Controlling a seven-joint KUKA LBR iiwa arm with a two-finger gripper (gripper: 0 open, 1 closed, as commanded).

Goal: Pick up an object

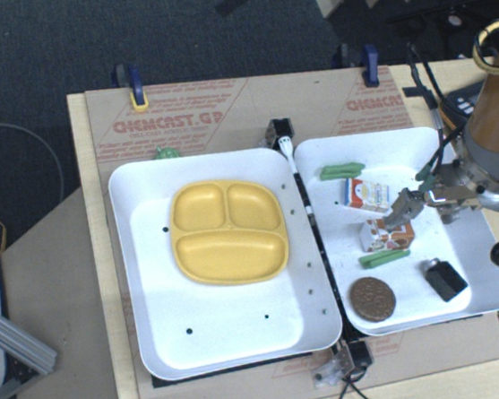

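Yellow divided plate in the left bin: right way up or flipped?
Right way up. The yellow plate shows its three hollow compartments facing the camera, lying flat in the left bin.

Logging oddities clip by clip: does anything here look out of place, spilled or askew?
Nothing looks spilled or damaged. The yellow plate sits flat in the left bin; the small items lie loosely scattered in the right bin, where the gripper hovers.

The brown board under the two bins carries red printed lettering. Behind the left bin it reads "CHEMCAST", followed by letters that look like "G.P". Behind the right bin the same word "CHEMCAST" shows in part. Print on the small cartons is too small to read.
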